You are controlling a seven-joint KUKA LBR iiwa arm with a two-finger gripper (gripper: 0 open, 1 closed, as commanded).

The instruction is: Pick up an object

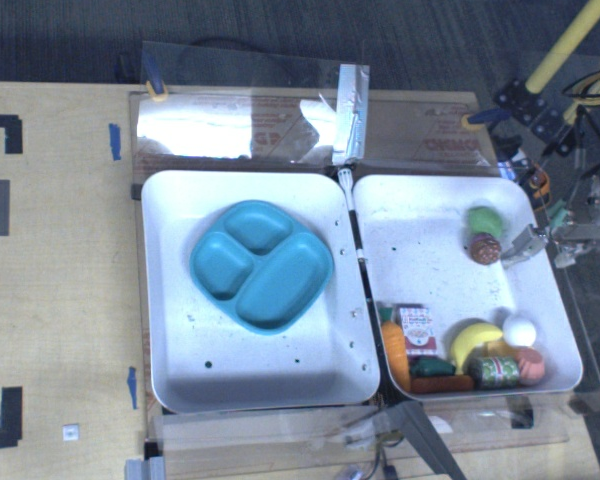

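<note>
The right bin (435, 218) holds the loose objects. A green ball (485, 218) lies near its far right wall, and a dark red ball (484, 251) touches it on the near side. Along the near wall sit an orange carrot (395, 354), a red-and-white carton (415, 329), a yellow banana (476, 341), a white egg (520, 332), a green can (497, 371) and a pink piece (532, 368). A dark green piece (432, 366) lies between the carrot and the can.
In the left bin (170, 268) rests a blue divided plate (262, 265). A clear panel (240, 103) stands behind the bins. Clamps, cables and a yellow pole (570, 38) crowd the right bin's far right corner, with a metal bracket (528, 243) at its rim.
</note>
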